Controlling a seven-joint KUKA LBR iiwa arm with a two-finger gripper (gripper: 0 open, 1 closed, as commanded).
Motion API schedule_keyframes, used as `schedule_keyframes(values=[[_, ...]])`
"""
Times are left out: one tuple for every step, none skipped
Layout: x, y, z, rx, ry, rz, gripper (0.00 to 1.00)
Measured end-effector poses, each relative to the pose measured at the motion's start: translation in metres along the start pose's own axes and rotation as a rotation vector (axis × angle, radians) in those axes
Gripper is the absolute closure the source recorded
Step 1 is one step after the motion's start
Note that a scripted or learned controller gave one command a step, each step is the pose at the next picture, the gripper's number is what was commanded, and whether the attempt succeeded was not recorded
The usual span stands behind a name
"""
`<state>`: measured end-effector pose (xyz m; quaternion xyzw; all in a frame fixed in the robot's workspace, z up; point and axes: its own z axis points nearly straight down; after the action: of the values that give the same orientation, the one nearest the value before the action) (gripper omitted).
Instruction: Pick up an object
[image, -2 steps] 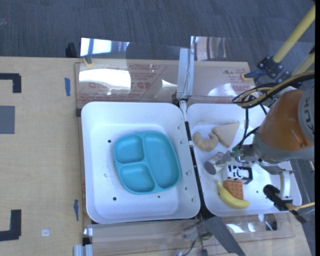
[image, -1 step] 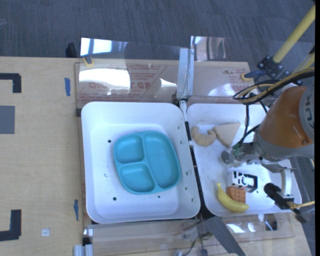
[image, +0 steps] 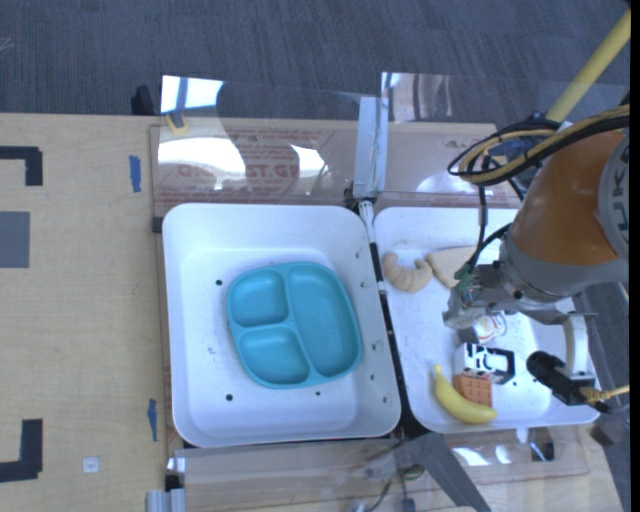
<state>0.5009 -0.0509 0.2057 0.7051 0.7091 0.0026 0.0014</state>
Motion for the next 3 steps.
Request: schedule_keyframes(values=[[-0.036,-0.022,0.006,0.008,-0.002,0.009,1.00],[-0.066,-0.021,-0.023,0.003,-0.003,0.007,1.00],[-0.112,0.058,-0.022,0.006,-0.003,0.005,1.00]])
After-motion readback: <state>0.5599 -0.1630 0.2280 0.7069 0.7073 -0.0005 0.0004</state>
